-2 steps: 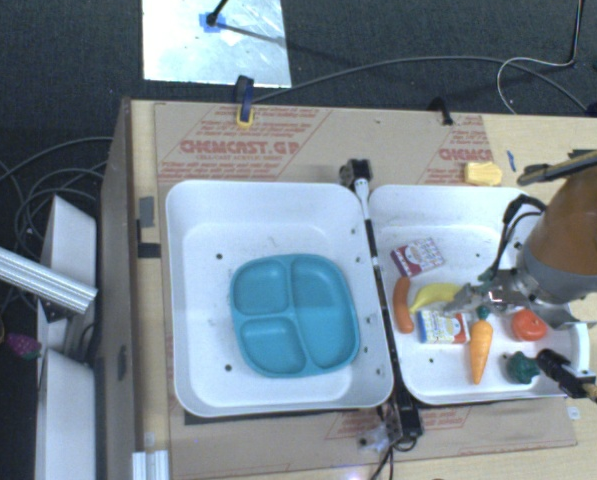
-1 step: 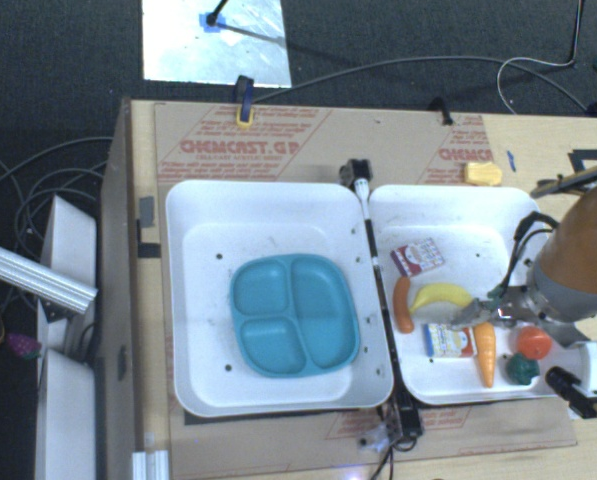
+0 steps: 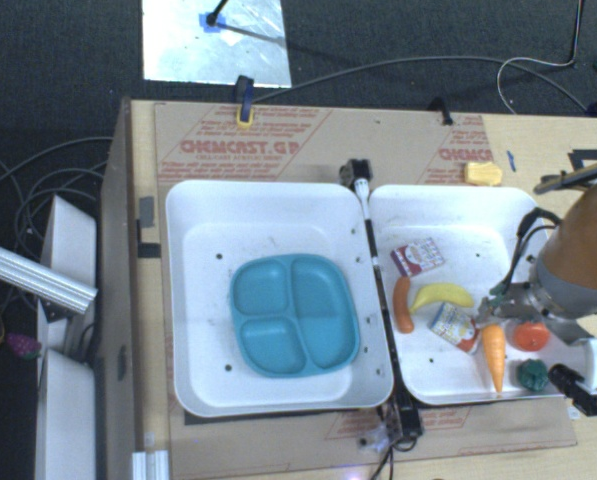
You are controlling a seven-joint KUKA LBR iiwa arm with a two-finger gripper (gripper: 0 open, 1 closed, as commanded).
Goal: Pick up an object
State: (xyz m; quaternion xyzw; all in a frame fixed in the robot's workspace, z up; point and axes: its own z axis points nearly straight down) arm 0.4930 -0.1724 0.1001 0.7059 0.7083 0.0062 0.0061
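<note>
- Gripper (image 3: 488,310): sits low in the right bin (image 3: 448,203), at the end of the grey arm (image 3: 578,268) that enters from the right edge of the view. Whether it is clenched or released cannot be told from this angle, and nothing is visibly held.
- Carrot (image 3: 493,356): orange, lying lengthwise just below the gripper, its broad end close to the gripper tip and its point toward the bin's near wall. Contact cannot be confirmed.
- Small packet (image 3: 450,323): pale with red at one corner, just left of the gripper, tilted on the bin floor.
- Tomato (image 3: 530,336): red-orange and round, just right of the gripper and below the arm's wrist.
- Banana (image 3: 441,295): yellow, left of the gripper and slightly farther up the bin, lying just above the packet.
- Green item (image 3: 533,374): dark green, below and right of the gripper, beside the carrot's lower half; its kind cannot be made out.
- Sausage (image 3: 403,303): orange-red, farther left of the gripper, beside the divider between the bins.
- Red-and-white carton (image 3: 418,257): up and left of the gripper, above the banana.
- Blue divided plate (image 3: 294,314): well left of the gripper, in the middle of the left bin (image 3: 208,218).
- Yellow block (image 3: 483,174): on the bench beyond the right bin's far rim, well apart from the gripper.
</note>
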